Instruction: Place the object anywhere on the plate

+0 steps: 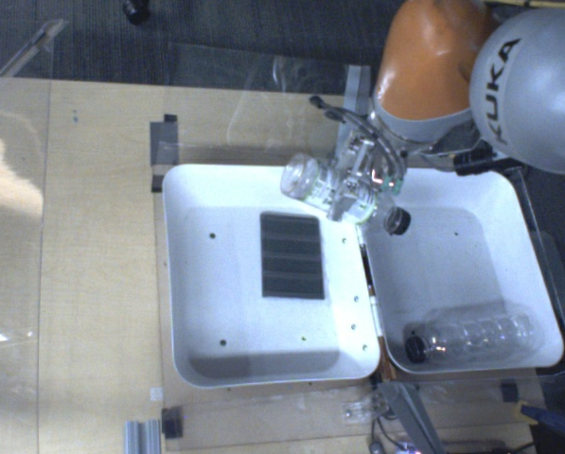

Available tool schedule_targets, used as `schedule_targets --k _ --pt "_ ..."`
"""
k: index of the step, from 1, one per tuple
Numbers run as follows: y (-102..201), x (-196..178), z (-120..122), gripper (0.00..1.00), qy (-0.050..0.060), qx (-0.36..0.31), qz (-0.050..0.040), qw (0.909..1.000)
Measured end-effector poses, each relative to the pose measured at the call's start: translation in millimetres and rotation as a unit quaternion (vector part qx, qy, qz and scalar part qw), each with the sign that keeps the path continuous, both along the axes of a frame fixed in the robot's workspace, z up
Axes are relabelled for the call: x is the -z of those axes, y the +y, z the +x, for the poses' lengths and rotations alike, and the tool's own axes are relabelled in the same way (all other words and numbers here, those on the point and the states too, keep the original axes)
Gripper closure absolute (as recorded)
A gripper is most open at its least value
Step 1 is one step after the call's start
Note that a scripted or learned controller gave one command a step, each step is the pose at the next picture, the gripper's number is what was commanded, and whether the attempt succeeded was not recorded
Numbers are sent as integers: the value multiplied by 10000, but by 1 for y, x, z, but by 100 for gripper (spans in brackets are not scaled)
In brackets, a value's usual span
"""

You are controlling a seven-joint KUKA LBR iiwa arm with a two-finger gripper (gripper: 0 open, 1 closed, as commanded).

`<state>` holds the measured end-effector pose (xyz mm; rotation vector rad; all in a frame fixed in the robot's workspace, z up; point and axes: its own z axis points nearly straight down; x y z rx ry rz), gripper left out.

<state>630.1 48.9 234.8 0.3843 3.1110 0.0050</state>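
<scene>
The plate (292,255) is a dark ribbed rectangle lying flat in the middle of the left bin (192,282). My gripper (337,192) hangs over that bin's far right corner, near the wall between the two bins. It is shut on a small clear plastic container (305,179), which sticks out to the left of the fingers and is tilted on its side above the bin floor. The container sits up and slightly right of the plate's far edge, apart from it.
A clear plastic bottle (471,334) with a black cap lies on its side along the near wall of the right bin (509,216). The grey arm with its orange band (429,50) looms over the far right.
</scene>
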Motion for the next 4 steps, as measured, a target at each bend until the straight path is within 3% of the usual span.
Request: schedule_targets --k 1,2,3,4 --pt "6 -17 -31 100 0 -473 -2 9989" --pt "17 50 -55 100 11 -28 1 10000" --pt "-33 24 -13 100 -10 -236 -5 9997" --pt "21 -7 -21 100 -9 -1265 -6 9920"
